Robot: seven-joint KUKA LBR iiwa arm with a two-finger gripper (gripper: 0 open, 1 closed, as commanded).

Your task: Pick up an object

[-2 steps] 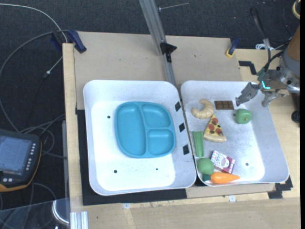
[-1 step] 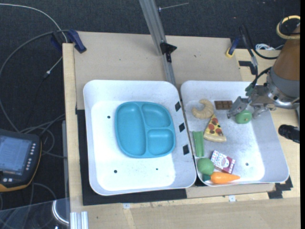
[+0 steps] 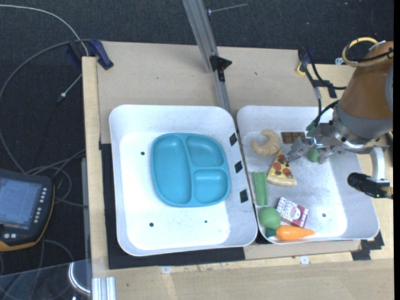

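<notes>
Currently my hand (image 3: pixel 307 147) hangs low in the upper part of the right bin (image 3: pixel 331 227), just right of the pizza slice (image 3: pixel 282 170) and croissant (image 3: pixel 267 142). Finger spread: cannot tell. Judged step: approach. Next: centre over one item, descend, close.

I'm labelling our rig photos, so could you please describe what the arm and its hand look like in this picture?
The arm enters from the right: a rounded grey body with a broad orange band above the wrist and a lighter metallic collar below it. Black cables loop along its left side, and a yellow ring sits near its top. The hand is small, dark grey and metallic, with two slim fingers.
</notes>
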